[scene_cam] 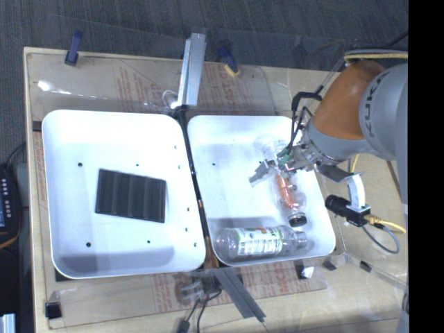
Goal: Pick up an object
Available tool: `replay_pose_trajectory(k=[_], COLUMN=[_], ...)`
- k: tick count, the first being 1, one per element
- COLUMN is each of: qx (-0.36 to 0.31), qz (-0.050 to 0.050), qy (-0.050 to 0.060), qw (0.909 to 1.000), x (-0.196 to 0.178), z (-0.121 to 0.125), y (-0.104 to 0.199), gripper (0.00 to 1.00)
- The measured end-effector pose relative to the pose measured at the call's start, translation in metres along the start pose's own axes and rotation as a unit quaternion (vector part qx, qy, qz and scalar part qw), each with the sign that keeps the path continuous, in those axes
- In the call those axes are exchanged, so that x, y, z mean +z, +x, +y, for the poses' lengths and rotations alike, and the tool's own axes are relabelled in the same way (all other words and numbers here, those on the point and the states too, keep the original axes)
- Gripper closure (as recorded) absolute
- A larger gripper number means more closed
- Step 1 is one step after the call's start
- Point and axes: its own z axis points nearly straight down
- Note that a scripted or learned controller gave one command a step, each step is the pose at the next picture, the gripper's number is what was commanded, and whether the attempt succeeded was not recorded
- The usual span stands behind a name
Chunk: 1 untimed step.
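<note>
In the right bin [215,241] my gripper [263,170] hangs low over the middle, reaching in from the right. Just to its right, a small clear bottle [288,194] with pinkish contents and a black cap lies lengthwise, its upper end right by the gripper. Whether the two touch is not visible. A larger clear plastic bottle [260,242] with a green-and-white label lies on its side along the bin's front wall. A crumpled clear plastic piece [268,146] sits just behind the gripper.
The left bin [62,248] holds a flat black ribbed rectangle [131,195] near its middle. A metal rail [191,68] stands behind the seam between the bins. The arm's orange band [343,109] looms over the right bin's far right corner.
</note>
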Motion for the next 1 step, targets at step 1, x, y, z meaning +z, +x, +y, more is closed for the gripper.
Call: replay_pose_trajectory(k=[1], qx=[-0.019], qz=[-0.002], qy=[-0.003], qw=[0.9998], x=[-0.0013], z=[0.0071], y=[-0.0020], gripper=[0.00])
